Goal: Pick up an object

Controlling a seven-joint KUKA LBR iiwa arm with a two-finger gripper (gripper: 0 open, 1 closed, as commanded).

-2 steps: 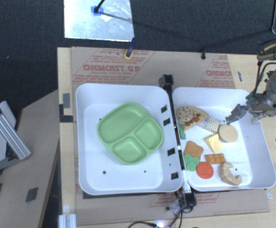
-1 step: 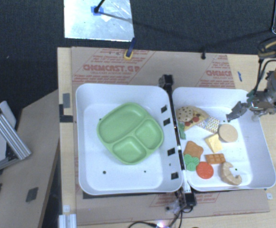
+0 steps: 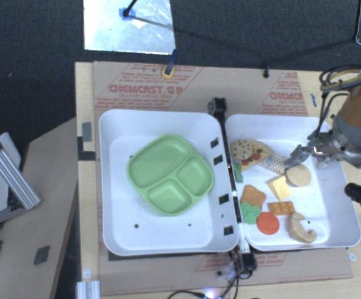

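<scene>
Grey two-finger gripper [image 3: 302,156] hangs low in the right white bin [image 3: 339,229], its tips apart and probably just touching the round beige toy slice [image 3: 299,177], which lies on the bin floor, so picking up is not yet done.

Even overhead light, fairly bright. White bins [image 3: 168,120] near clipping, shadows soft and short under the green tray [image 3: 170,174]. Strong glare on the foil sheet [image 3: 129,17] past the bench's [image 3: 187,80] far edge (hot spot mid-sheet). Overall soft, low-res; arm [image 3: 355,120] slightly blurred.
</scene>
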